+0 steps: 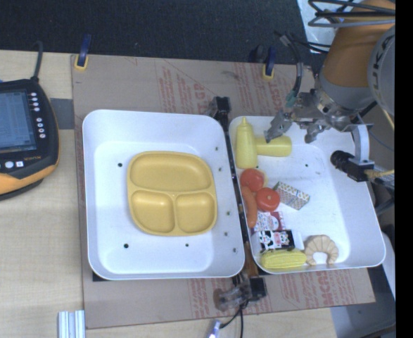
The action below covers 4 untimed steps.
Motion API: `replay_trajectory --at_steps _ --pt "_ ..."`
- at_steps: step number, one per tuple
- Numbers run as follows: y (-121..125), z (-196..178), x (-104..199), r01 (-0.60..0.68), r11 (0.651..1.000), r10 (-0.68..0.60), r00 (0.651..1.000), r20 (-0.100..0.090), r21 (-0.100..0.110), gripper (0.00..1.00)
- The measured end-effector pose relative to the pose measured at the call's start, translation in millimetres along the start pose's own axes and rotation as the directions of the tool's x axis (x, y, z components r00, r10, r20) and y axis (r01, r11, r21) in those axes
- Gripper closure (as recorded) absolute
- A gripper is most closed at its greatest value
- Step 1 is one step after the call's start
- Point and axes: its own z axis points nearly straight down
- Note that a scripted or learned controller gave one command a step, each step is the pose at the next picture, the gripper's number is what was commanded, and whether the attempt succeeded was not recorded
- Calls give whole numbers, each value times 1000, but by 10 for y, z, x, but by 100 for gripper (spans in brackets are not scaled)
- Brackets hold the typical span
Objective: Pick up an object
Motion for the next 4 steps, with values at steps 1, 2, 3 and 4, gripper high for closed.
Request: replay_trajectory --at_steps 1,2,3,4 --pt "190 807 -25 -2 1000 2 1000 9 -11 0" --pt "172 684 -61 -2 1000 2 1000 11 1 100" --pt "172 692 -54 -1 1000 1 1000 11 1 0" --pt "172 586 -63 0 1000 0 1000 10 2 100"
